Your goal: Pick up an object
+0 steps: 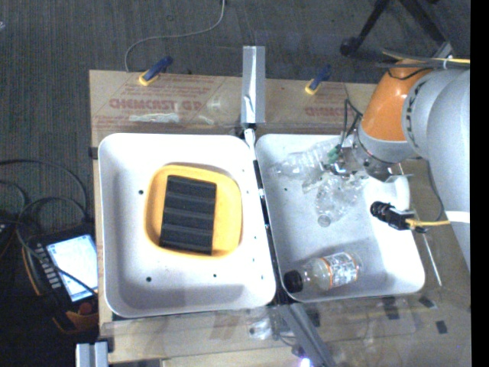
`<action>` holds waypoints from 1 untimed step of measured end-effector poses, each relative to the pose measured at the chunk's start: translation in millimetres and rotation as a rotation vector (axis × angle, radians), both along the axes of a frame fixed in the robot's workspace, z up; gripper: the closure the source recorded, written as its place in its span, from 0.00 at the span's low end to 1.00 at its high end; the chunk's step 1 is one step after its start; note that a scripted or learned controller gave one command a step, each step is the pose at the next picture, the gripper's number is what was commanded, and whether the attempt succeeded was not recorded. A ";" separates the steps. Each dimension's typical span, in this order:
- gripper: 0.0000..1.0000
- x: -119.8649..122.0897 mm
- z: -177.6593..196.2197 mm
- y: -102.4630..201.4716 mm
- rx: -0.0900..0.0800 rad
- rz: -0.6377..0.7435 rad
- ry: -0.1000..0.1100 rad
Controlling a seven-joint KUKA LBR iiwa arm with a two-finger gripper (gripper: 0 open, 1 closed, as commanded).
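Right bin (397,281) holds a crumpled clear bottle (325,178) just beside the hand (345,159) (finger state unreadable).

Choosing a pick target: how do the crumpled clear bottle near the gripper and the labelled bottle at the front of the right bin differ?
The crumpled clear bottle is crushed and shows no label; the labelled bottle keeps its shape, with an orange-white label and dark cap. The first lies by the gripper, the second against the front wall. Both are clear plastic, in the right bin.

Two white bins (114,228), two clear bottles (325,270) (one crumpled), one yellow-and-black block (191,212).
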State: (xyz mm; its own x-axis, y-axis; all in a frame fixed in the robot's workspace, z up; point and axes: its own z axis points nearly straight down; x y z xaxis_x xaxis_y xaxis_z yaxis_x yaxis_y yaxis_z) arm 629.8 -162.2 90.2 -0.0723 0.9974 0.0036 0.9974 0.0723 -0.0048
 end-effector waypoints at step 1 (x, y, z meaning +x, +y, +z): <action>0.00 10.2 0.5 16.3 -0.009 0.063 -0.002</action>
